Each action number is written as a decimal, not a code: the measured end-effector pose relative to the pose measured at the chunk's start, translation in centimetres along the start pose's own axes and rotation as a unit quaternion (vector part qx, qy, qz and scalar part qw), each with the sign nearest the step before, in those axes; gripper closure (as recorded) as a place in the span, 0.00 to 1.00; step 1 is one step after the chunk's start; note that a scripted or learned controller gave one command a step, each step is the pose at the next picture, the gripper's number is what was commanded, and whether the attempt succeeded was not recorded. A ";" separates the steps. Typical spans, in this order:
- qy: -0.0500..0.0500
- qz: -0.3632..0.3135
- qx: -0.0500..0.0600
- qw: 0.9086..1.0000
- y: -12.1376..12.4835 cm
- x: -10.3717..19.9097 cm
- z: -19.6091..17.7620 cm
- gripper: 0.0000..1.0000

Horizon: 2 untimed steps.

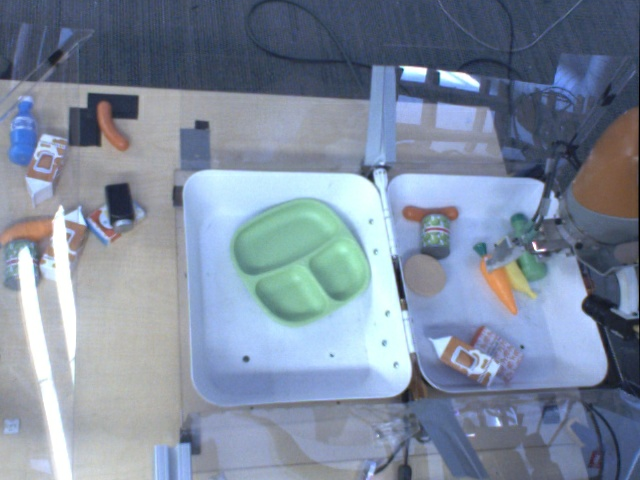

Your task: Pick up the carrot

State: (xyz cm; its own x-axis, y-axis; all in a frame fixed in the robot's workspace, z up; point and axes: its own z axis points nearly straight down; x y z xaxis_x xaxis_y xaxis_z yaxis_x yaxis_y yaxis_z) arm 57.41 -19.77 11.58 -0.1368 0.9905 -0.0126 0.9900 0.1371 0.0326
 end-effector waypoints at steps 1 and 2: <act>-0.006 -0.007 -0.011 1.000 -2.8 0.8 0.9 0.00; -0.006 -0.007 -0.010 1.000 -2.8 0.8 0.9 0.00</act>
State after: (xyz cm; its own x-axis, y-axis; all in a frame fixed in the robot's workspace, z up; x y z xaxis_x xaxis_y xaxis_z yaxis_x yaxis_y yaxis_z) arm 54.57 -19.36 10.55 -0.1507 0.9883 -0.0243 0.9870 0.1518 0.0526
